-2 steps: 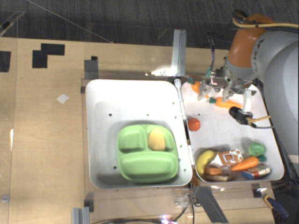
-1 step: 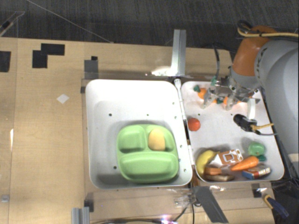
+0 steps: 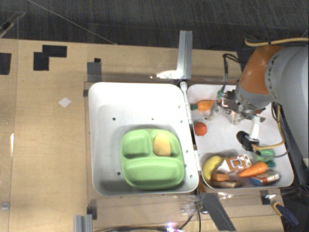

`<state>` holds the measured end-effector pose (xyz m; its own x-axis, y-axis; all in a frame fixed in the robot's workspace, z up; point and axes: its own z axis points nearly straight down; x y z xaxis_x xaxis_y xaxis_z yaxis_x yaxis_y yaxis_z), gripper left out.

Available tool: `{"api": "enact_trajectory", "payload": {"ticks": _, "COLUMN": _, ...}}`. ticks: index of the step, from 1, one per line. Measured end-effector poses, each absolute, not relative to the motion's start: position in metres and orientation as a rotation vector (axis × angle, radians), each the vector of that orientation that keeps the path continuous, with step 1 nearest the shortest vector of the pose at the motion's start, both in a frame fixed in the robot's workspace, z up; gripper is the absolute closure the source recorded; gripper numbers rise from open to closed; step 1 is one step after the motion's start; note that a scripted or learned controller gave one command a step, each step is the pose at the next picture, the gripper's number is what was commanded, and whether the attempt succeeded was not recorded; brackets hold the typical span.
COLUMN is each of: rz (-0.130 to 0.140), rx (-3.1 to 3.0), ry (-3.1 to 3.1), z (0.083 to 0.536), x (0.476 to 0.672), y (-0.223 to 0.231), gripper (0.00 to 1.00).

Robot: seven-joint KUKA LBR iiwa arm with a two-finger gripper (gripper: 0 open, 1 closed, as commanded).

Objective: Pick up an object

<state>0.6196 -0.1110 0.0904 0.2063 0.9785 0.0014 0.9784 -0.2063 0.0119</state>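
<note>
Carrot (image 3: 253, 169) lying across right bin (image 3: 219, 144), tip pointing right, gripper (image 3: 231, 111) grip unclear.

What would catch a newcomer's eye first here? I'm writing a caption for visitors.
The green divided tray in the left bin, a yellow fruit in its upper right compartment. Next, the grey arm with its orange band over the right bin, where colourful items are heaped along the near edge.
</note>
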Motion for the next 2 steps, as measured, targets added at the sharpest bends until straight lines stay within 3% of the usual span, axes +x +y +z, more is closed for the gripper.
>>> {"api": "enact_trajectory", "payload": {"ticks": 1, "rz": 0.006, "rx": 2.493, "ry": 1.904, "z": 0.119, "x": 0.644, "y": -0.154, "gripper": 0.0}}
{"api": "enact_trajectory", "payload": {"ticks": 2, "rz": 0.001, "rx": 2.528, "ry": 1.862, "z": 0.092, "x": 0.651, "y": -0.118, "gripper": 0.0}}
